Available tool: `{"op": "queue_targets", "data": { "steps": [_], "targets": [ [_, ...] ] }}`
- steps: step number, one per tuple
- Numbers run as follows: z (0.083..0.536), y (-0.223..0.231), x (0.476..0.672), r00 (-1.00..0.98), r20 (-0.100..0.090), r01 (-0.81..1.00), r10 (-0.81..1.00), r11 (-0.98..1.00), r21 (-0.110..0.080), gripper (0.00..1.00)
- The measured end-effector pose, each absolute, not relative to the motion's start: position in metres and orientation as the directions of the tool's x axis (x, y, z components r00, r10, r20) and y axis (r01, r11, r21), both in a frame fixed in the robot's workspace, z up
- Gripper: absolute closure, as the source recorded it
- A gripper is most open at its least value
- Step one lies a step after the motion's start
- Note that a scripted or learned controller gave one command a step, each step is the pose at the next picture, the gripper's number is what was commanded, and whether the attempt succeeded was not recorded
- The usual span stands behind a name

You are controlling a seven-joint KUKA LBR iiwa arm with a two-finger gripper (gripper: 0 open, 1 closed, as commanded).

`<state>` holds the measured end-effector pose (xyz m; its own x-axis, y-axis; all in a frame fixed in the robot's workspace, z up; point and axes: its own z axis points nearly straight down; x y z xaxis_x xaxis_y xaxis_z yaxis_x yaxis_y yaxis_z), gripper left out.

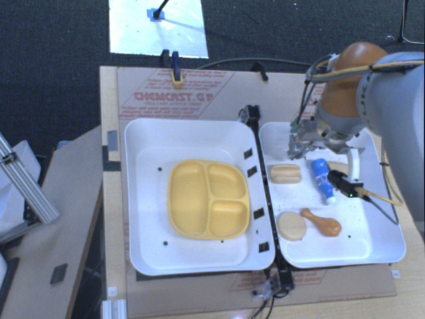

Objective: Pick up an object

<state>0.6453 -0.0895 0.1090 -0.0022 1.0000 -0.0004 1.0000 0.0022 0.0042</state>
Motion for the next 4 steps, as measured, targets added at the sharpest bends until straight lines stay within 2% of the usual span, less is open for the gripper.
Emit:
{"op": "queue_targets", "data": {
  "steps": [2, 3, 4],
  "targets": [
    [0.225, -0.102, 0.660, -0.004, -0.001, 1.000, 1.000, 0.004, 0.006, 1.00],
    [0.272, -0.102, 0.661, -0.004, -0.001, 1.000, 1.000, 0.004, 0.006, 1.00],
    [0.259, -0.067, 0.639, -0.006, 0.000, 1.000, 1.000, 0.006, 0.000, 1.00]
  ]
}}
